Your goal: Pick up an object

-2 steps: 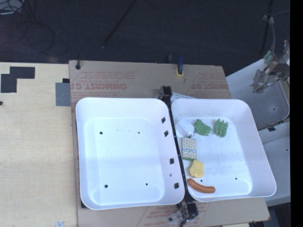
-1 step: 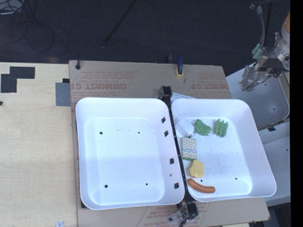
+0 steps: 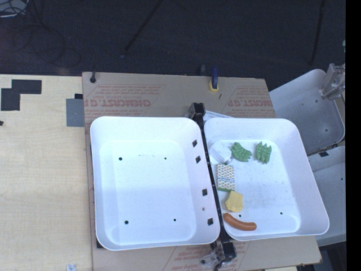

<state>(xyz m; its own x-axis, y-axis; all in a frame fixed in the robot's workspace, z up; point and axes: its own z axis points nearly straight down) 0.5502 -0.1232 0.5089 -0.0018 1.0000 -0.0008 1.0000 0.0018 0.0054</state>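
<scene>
near edge: orange sausage-shaped toy (image 3: 240,224) lies by right white plastic bin's (image 3: 307,208) front wall
divider side: yellow chunk (image 3: 234,201), checkered white box (image 3: 225,175), white lump (image 3: 219,150) crowd the left rim
far: two green leafy pieces (image 3: 241,152) (image 3: 263,152), open floor right
left shallow white bin (image 3: 107,151): bare floor
gripper: fingers can't tell

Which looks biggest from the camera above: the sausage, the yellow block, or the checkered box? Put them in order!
From biggest to smallest, as they look in the camera view:
1. Checkered box
2. Sausage, long but thin
3. Yellow block
Sausage and block look close, so their order is unsure.
</scene>
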